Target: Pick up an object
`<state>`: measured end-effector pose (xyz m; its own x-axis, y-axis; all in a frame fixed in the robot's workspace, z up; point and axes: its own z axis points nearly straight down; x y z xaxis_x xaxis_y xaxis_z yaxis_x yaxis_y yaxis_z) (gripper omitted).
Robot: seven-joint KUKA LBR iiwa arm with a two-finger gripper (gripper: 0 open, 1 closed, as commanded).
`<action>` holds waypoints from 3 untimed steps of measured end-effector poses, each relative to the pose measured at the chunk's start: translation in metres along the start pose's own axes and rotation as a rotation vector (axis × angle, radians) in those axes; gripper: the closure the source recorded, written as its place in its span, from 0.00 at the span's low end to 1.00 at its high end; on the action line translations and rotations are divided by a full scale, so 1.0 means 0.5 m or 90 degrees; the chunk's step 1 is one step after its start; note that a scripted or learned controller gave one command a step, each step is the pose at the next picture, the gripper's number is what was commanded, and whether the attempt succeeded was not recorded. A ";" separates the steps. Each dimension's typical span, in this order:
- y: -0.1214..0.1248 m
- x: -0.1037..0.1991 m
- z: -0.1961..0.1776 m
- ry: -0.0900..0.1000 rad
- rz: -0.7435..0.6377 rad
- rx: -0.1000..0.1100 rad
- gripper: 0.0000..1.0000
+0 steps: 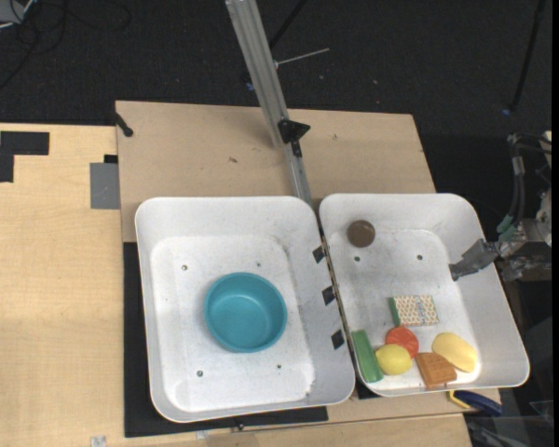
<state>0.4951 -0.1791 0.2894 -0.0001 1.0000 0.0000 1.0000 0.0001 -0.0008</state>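
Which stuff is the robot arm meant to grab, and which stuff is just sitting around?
Could be grabbed:
blue bowl
brown ball
patterned block
green stick
red ball
lemon
yellow piece
orange block

Just there:
left bin
right bin
metal rail

The arm reaches in from the right edge, only its wrist end showing — pale hardware with cables. Its tool (468, 261) points left and slightly down, a dark tip — finger spacing too small to judge.
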 end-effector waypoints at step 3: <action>-0.003 0.012 0.366 0.001 -0.001 0.003 0.00</action>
<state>0.4935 -0.1728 0.1065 -0.0011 1.0000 0.0015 1.0000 0.0011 -0.0050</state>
